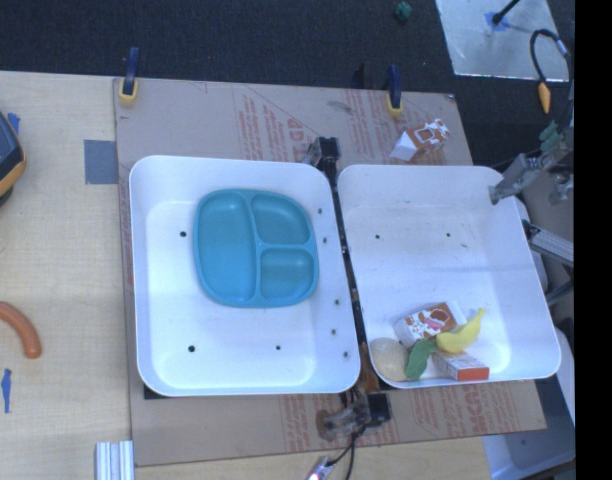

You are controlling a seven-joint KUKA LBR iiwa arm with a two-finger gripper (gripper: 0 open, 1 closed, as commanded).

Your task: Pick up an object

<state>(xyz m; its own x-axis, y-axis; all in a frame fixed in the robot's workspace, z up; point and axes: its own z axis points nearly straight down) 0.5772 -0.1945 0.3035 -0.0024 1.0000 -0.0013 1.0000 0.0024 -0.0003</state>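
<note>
Gripper point(531, 171) at the right bin's point(436, 218) far right rim, fingers' state can't be told. Banana point(462, 334), carton point(427, 322), green leaf point(417, 359), small box point(462, 369) bunched at that bin's near edge. Blue tray point(254, 247) in left bin point(166, 348).

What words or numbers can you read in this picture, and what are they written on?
None can be read clearly.
Cardboard sheet under the bins: rows of red print, too blurred to read.
Small carton in the right bin: red and white label, too small to read.
Small packet on the cardboard above the right bin: print too small to read.
Device at the left edge: its face is too blurred to read.
</note>
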